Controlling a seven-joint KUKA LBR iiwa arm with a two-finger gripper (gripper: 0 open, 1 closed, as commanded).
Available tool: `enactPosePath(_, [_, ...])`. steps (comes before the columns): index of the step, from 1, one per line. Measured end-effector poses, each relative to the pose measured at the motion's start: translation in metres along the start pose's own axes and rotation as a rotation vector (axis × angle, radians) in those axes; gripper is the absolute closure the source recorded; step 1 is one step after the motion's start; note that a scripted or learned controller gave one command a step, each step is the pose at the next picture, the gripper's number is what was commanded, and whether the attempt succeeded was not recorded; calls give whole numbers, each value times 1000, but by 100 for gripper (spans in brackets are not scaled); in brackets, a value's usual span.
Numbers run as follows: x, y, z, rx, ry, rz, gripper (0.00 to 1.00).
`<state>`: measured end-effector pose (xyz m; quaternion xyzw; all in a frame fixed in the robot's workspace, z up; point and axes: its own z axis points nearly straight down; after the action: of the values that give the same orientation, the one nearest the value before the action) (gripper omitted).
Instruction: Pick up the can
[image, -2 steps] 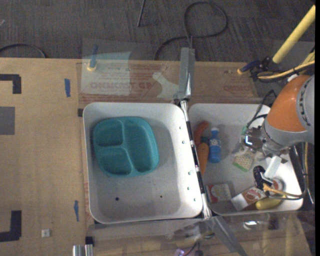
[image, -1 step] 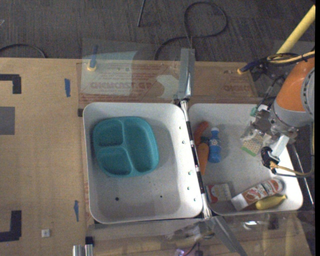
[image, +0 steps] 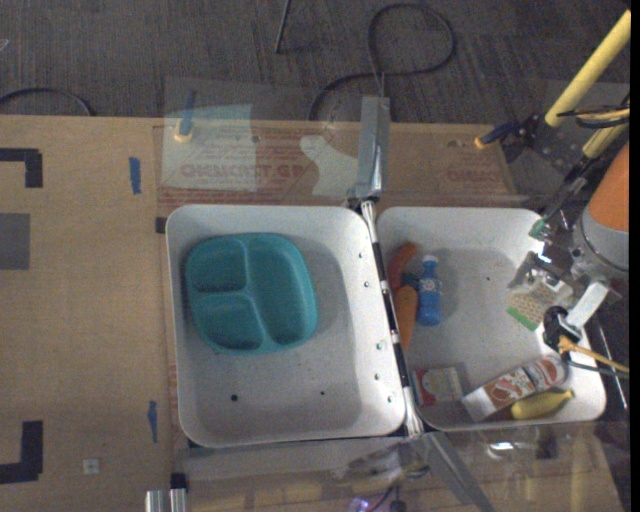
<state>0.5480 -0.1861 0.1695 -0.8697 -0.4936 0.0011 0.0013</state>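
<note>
Robotics test lab, not a home or shop. Plain cardboard-brown bench (image: 80, 330) marked with black tape corners (image: 24, 166) and blue tape strips (image: 135, 175). Two shallow white bins (image: 290, 400) fixed side by side, divided by a metal bracket (image: 372, 150). Loose black cables (image: 400, 50) trailing over grey carpet (image: 150, 45). Clear plastic sheeting (image: 250, 150) taped behind the bins.
</note>
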Motion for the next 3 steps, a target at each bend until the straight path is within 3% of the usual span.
enactPosePath(1, [5, -81, -59, 1, 1, 4, 100])
enactPosePath(2, [38, -103, -45, 2, 0, 145, 100])
enactPosePath(3, [112, -81, -77, -3, 0, -57, 100])
